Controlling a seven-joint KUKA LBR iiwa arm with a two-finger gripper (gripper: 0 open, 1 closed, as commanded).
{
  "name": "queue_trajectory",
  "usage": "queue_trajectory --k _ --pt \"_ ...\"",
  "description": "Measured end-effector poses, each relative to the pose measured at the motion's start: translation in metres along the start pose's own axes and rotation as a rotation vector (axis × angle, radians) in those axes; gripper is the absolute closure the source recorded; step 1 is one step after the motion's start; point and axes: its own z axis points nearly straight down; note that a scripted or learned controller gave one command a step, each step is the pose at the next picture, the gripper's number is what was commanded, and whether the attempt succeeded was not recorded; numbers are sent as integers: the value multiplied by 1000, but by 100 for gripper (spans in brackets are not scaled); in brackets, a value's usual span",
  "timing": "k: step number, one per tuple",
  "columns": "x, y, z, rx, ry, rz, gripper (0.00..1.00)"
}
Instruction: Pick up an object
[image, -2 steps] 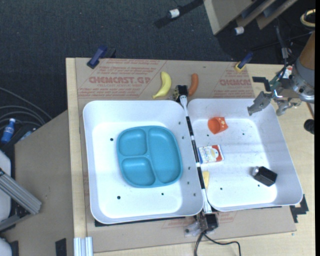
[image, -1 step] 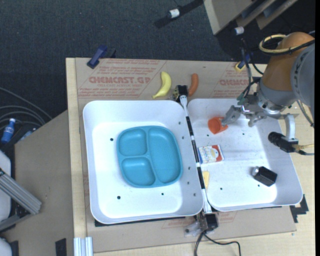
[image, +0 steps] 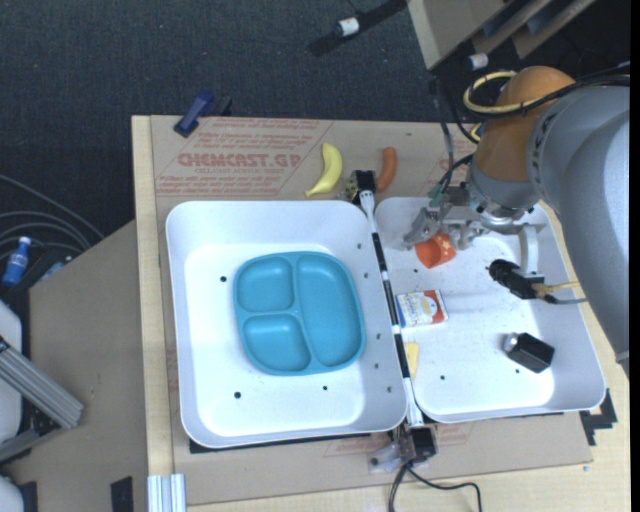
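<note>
One red object (image: 437, 254) | partly hidden under pincer (image: 441, 232) | right bin (image: 565, 392)

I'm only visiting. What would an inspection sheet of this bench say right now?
Surface: left bin and right bin side by side on a board.
Job's things: orange-red object, small carton and black block in the right bin.
Clutter: blue divided plate in the left bin; banana behind the bins.
End effector: just above the orange-red object.
Cables: black lead at the near edge.
Surroundings: dark carpet.
</note>
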Motion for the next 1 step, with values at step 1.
queue_trajectory --k 1 --pt "-1 1 -11 -3 -2 -1 100"
